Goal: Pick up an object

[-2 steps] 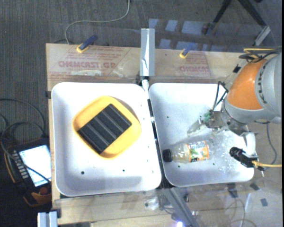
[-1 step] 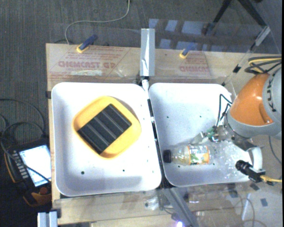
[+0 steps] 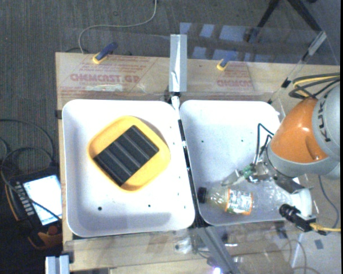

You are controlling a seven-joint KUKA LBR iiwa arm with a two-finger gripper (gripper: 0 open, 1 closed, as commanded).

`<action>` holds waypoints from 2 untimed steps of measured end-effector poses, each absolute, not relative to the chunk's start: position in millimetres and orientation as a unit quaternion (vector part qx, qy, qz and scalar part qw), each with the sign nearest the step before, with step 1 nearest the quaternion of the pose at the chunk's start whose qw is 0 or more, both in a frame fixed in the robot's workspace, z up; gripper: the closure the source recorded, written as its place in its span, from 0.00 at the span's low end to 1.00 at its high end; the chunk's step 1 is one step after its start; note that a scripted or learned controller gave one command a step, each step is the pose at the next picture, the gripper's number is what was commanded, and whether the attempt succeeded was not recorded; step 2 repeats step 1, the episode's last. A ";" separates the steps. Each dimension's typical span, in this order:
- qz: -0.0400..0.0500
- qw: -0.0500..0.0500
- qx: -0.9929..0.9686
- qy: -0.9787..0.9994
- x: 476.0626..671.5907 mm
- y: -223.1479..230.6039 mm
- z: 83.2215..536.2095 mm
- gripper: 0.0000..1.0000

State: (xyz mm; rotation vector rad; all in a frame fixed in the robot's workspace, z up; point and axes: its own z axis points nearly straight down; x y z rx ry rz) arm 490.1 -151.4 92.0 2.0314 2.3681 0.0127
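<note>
White bins, two of them, sit side by side on a wooden counter [image 3: 131, 76]. The left bin [image 3: 80, 210] holds one yellow tray-like object [image 3: 130, 153] with a black ribbed centre. The right bin [image 3: 228, 124] holds one clear plastic bottle [image 3: 231, 200] lying on its side near the front edge. The hand [image 3: 252, 173] hovers just above the bottle; its state cannot be told. Nothing looks lifted yet, so the pick appears still to do.

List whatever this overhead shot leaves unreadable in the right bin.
- Claw: the arm's orange band covers most of it; finger state unreadable.
- Clear bottle: label text too small and blurred to read.
- Right bin: the arm covers its far-right part.
</note>
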 end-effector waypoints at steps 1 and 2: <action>0.000 -0.002 0.704 0.710 540.0 -179.6 94.1 0.00; 0.000 -0.002 0.704 0.710 540.0 -179.6 94.1 0.00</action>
